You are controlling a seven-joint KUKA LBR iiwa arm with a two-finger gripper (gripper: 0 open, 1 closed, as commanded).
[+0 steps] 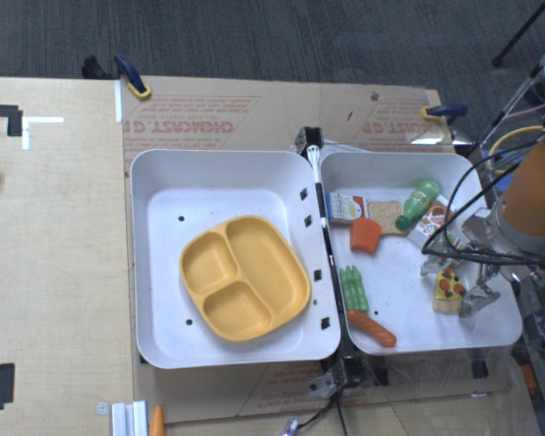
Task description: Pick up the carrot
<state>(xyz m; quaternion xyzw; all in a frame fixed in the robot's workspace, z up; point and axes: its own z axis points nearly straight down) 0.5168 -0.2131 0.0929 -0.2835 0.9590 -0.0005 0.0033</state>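
The carrot point(372, 328) lies at six o'clock in the right bin point(418, 339), its green top point(354, 289) pointing to twelve. At three o'clock the gripper point(468, 291) hangs over a pizza-slice toy point(449, 291), fingers apart, holding nothing. Farther back, cardboard point(200, 121) shows mirrored, unreadable lettering.

The carrot point(372, 327) looks like smooth, glossy plastic. Left of it, the yellow tray point(244, 277) looks matt plastic inside a smooth white bin point(154, 271).

Orange carrot point(372, 328) lying flat, right bin's near-left corner.
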